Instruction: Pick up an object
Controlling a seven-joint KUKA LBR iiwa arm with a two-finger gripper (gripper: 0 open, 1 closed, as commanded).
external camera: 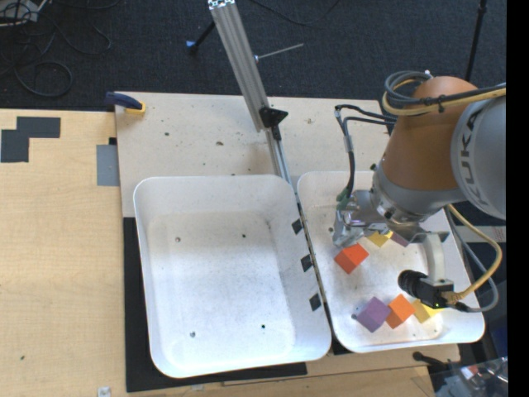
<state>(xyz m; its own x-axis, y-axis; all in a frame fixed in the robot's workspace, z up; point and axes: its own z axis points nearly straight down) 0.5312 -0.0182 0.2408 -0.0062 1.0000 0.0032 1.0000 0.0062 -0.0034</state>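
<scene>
Grey KUKA arm with orange band (430,139) hangs over the right shallow white bin (318,190), well apart from the larger left white bin (165,197) on the wooden table (198,131). Its gripper (354,222) sits just above the small red-orange cube (351,257), the likely target at roughly 9 o'clock in that bin; can't tell the fingers' opening or any hold. Best: descend straight, centre on the cube. A yellow block (379,239) near at 2 o'clock could snag. Purple cube (372,313) and orange cube (400,310) lie at 6 o'clock, apart.
</scene>
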